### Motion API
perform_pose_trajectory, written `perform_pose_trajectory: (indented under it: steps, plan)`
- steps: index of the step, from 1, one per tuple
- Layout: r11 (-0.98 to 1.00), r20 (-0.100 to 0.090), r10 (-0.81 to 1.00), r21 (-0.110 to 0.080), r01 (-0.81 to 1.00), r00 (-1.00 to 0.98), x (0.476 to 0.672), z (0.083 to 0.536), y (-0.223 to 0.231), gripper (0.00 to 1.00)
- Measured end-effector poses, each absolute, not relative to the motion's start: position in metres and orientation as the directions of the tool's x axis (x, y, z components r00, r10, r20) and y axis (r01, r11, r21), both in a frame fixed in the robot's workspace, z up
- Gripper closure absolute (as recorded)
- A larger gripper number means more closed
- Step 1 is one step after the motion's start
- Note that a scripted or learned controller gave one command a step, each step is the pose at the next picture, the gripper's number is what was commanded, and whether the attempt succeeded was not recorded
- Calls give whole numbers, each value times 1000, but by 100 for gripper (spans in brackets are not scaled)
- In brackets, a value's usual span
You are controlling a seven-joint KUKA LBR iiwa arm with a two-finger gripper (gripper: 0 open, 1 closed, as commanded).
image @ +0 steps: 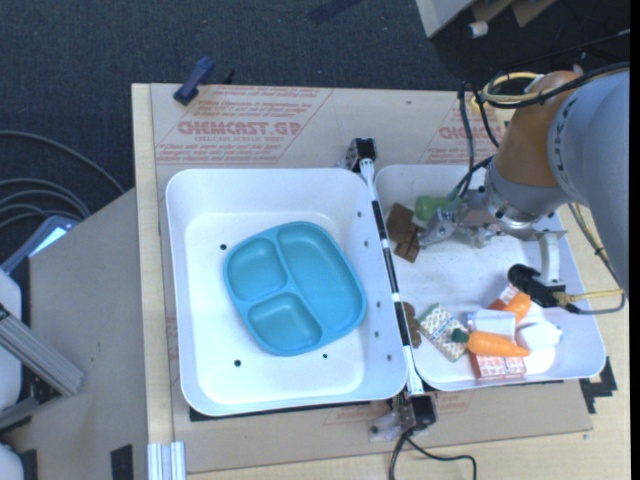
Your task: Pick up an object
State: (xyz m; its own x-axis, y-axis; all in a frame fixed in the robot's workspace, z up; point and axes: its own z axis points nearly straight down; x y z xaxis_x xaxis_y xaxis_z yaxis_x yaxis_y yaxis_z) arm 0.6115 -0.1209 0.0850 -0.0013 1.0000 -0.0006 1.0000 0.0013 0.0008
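My gripper (436, 232) reaches in from the right and sits low over the upper left part of the right bin (585, 363). Just left of its tip lies a brown object (403, 230), close against the bin's left wall. A small green object (430, 206) lies right behind the gripper. Whether the gripper touches either of them is unclear. Along the bin's front edge lie an orange carrot (495, 345), a patterned packet (438, 326), a red-and-white box (497, 367) and white pieces (541, 334).
The left bin (190, 268) holds a blue divided plate (293, 286) in its middle. A small orange item (516, 302) lies at the right of the right bin. The bench board (250, 123) runs behind both bins.
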Motion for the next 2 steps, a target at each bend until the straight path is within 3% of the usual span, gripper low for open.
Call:
perform_pose_trajectory:
  steps: [1,2]
  plan:
    - [0,1,1000,-3,1000,0,546,84,-97,0]
    - [1,-1,1000,2,1000,-1,627,158,-124,0]
